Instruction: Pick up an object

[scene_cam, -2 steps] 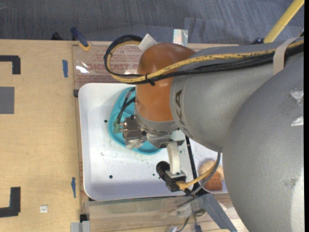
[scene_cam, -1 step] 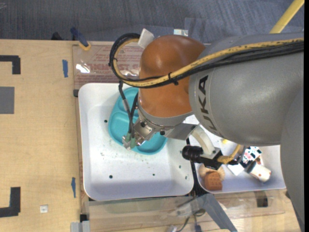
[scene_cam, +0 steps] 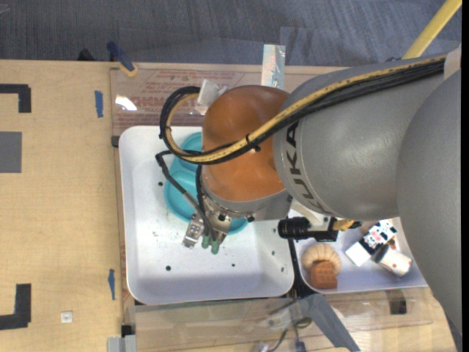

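Grey and orange, the arm (scene_cam: pixel 322 145) fills much of what we see, reaching from the right over the left white bin (scene_cam: pixel 146 270) on the wooden table (scene_cam: pixel 51 218); beneath its wrist a teal bowl (scene_cam: pixel 179 196) lies in that bin, largely covered. Lower, the pincer (scene_cam: pixel 204 239) hangs just beside the bowl's near edge, its tips close together with nothing between them; in the right bin (scene_cam: pixel 352 281) we see a brown doughnut-like toy (scene_cam: pixel 322 264) and a small white-and-black item (scene_cam: pixel 377 242).
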`<state>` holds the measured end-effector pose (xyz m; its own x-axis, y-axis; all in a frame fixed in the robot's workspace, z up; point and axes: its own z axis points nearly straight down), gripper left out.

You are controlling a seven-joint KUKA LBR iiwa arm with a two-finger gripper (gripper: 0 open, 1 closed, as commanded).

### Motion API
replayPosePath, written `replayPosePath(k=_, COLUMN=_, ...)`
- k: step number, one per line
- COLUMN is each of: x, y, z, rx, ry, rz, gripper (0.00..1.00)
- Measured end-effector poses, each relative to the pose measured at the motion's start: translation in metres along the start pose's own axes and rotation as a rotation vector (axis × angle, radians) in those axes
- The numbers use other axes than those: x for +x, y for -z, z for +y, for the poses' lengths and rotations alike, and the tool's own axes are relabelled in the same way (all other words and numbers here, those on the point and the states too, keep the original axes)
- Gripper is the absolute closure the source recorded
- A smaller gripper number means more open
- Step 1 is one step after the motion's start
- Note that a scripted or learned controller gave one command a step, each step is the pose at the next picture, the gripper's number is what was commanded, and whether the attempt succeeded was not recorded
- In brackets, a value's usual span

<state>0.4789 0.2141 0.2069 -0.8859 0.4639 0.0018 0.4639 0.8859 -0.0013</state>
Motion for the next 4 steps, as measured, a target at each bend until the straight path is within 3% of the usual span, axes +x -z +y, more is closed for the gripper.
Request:
replayPosePath(k=1, x=-0.010, y=-0.115, z=0.019, rx=-0.012, ry=-0.453, rz=-0.005, gripper=1.00)
replayPosePath(k=2, x=-0.022, y=0.030, z=0.008, rx=-0.008, ry=-0.788, rz=-0.003, gripper=1.00)
replayPosePath(k=3, x=-0.025, y=0.035, z=-0.045, rx=-0.002, ry=-0.286, rz=-0.002, gripper=1.00)
replayPosePath(k=4, x=0.001, y=-0.002, z=0.002, rx=-0.001, ry=0.082, rz=-0.001, gripper=1.00)
